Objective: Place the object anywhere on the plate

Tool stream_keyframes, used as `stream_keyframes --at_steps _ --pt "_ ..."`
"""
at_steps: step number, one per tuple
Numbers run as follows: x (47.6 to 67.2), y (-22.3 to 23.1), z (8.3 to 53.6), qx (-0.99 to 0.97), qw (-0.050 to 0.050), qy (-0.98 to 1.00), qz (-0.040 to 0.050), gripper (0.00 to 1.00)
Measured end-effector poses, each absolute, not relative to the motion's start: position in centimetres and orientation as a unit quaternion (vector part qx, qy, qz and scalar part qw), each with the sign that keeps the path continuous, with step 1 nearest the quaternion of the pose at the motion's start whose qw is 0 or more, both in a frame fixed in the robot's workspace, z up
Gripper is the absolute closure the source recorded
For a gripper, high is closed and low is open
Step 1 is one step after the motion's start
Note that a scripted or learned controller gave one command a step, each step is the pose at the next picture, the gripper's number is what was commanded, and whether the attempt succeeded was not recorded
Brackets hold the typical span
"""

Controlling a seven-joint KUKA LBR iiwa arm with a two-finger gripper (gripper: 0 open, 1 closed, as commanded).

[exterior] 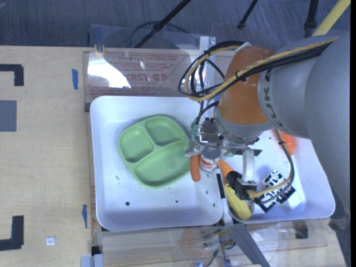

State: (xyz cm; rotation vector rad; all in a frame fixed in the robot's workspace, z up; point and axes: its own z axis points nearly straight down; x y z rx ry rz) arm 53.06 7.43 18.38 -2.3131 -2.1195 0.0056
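Pale wood tabletop [44, 166] carries two white bins side by side, the left bin [111, 204] holding a green divided plate [153, 149]. At the plate's 3 o'clock edge, over the seam between the bins, the hand [198, 156] points down with its fingers narrowly closed around an orange carrot-like object [195, 170] that hangs just beside the plate rim. Behind it the grey arm [311, 82] with its orange band [245, 88] slants in from 2 o'clock. At 5 o'clock of the hand, in the right bin [317, 199], lie a yellow corn cob [240, 206] and a black-and-white item [275, 188].
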Motion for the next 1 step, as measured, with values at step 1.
stream_keyframes --at_steps 1 --pt "53.07 7.41 18.39 -0.737 0.002 -0.676 0.0016 0.00"
